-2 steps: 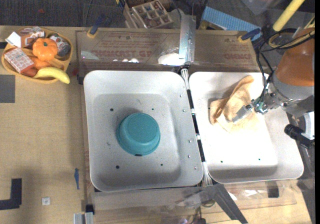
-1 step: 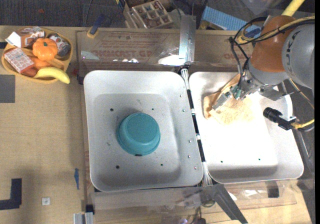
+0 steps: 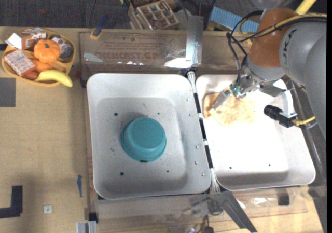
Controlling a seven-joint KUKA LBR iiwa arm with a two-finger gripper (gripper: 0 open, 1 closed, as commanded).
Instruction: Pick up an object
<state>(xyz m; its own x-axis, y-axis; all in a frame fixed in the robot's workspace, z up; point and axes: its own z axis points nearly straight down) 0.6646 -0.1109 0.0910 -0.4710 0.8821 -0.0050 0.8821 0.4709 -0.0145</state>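
Observation:
A flat tan object point(image 3: 237, 112), with blurred edges, lies in the back left corner of the right white bin point(image 3: 270, 170). My gripper point(image 3: 220, 101) reaches down from the grey arm with the orange band point(image 3: 272, 24) and sits low over the left end of that tan object, close to the bin's left wall. Whether it touches or holds the object is not clear. In the left white bin point(image 3: 101, 123) a teal bowl point(image 3: 144, 138) rests upside down near the middle, well away from the gripper.
A yellow basket point(image 3: 15, 68) with a toy pumpkin, a banana and small boxes stands at the bench's far left. A clear plastic-covered panel point(image 3: 135, 50) runs behind the bins. A black fitting point(image 3: 276, 113) with a yellow cable hangs over the right bin.

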